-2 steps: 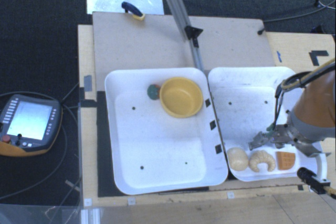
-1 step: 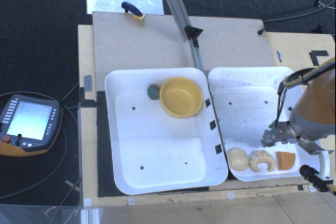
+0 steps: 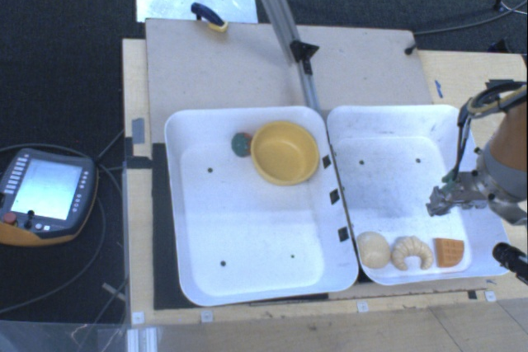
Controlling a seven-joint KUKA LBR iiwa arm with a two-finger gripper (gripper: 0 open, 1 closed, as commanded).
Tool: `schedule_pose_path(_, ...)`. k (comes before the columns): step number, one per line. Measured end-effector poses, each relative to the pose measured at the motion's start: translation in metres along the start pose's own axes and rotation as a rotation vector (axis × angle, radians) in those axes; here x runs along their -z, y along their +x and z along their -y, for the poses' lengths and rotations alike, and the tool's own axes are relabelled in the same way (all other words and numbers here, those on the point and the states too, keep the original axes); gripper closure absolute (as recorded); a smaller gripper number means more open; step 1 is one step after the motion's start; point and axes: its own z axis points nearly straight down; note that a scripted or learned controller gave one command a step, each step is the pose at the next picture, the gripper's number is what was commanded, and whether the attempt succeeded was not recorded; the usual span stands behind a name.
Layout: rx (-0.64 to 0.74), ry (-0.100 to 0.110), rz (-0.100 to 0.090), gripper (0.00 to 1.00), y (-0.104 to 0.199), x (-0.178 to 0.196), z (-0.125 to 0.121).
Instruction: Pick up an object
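1. The claw (image 3: 439,203) sits at the right side of the right bin (image 3: 388,121), hanging off the grey arm (image 3: 505,177) that comes in from the right. Honestly can't tell if it's open or closed, it's just a dark blurry lump from this angle. Nothing visibly in it.

2. Closest stuff is the row of 3 below the claw, along the bin's near wall: an orange wedge-looking block (image 3: 449,252) almost straight under it, a pale croissant-shaped piece (image 3: 412,252) just left of that, and a cream egg-shaped thing (image 3: 373,249) further left. Any of these could be the pick, and the orange block looks like the easiest reach.

3. Way off to the claw's upper left, in the left bin (image 3: 247,268), there's a yellow bowl (image 3: 285,152) with a small dark green ball (image 3: 240,144) touching its left side.

4. What could go wrong, my guess: those 3 items are packed tight and hugging the wall, so 1 finger may land on the rim or on a neighbour instead of slipping down beside the target. The egg thing is round and would probably squirt out of a pinch. The croissant touching the block means grabbing 1 could drag or nudge the other.

5. Also the claw seems above the bin floor, so a descent that's slightly off just closes on air.
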Motion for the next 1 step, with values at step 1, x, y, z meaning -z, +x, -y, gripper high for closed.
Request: schedule_pose_path(1,0.0,0.001,-0.001,1.0,0.002,0.0616,-0.0005)
